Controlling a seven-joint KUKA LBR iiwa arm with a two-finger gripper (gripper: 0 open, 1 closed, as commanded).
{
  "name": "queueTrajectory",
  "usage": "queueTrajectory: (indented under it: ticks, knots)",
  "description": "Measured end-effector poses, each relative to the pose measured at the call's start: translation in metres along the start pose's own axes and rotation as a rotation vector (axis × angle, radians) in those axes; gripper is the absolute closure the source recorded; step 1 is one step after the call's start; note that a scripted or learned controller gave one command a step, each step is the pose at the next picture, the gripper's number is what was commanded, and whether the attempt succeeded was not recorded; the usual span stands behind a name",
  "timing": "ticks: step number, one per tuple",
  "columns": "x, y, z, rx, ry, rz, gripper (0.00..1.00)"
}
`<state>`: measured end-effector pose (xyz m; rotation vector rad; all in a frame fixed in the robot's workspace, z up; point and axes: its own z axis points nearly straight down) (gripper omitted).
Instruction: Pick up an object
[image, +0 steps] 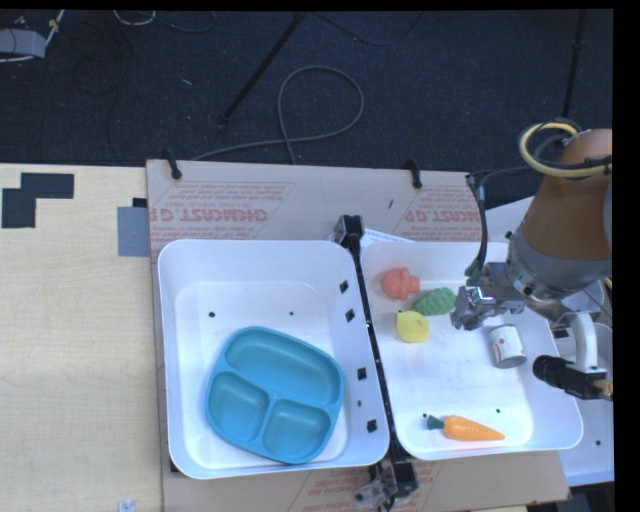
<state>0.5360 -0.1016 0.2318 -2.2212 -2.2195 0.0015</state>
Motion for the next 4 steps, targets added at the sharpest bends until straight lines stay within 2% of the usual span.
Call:
queueTrajectory:
  ticks: [1, 4]
  knots:
    - [0.053, 0.002, 0.010, 0.002, 0.002, -0.004, 1.00]
    - [0.204, 0.020, -0.005, 0.001, 0.001, -0.005, 1.00]
